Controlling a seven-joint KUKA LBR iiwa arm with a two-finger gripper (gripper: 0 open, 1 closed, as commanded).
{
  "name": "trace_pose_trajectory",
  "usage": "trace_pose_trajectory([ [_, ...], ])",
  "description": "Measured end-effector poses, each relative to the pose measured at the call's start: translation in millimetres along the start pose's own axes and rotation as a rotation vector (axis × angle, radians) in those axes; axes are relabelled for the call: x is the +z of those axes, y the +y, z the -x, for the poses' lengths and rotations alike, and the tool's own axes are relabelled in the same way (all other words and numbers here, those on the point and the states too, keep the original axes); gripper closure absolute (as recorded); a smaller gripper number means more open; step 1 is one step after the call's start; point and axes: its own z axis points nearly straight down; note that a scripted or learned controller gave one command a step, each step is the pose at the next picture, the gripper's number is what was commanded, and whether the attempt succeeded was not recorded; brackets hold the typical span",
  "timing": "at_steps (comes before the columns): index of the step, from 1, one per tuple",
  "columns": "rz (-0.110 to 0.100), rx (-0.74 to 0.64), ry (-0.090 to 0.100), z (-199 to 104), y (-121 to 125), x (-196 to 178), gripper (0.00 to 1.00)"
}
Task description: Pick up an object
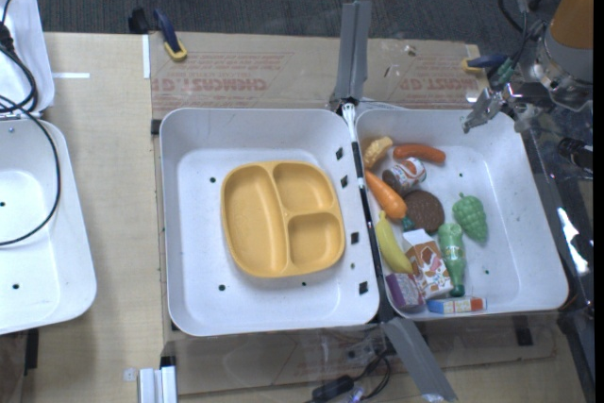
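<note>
Gripper [491, 109]: hovers over the far right corner of the right bin [514, 297]; whether its fingers stand apart or together I cannot tell, and nothing shows between them.
Toy food: crowded along the near-left side of the right bin, against the wall it shares with the left bin [189, 297].
Carrot [385, 193]: just right of that shared wall, lying aslant, with a banana [391, 245] just nearer the camera.
Sausage [419, 152]: toward the bin's far wall, with some bare floor on its right.
Green cluster [471, 218]: farthest right of the pile, open floor around it.
Handling: likely light, hard, smooth plastic, so prone to slipping; the sausage looks easiest, pinched across its narrow middle.
Yellow divided plate [283, 217]: centred in the left bin.
</note>
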Motion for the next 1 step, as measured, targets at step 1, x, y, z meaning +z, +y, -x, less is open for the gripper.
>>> trace_pose_trajectory([
  [1,0.003,-0.216,-0.001,-35.6,15.1,125.5,0.0],
])
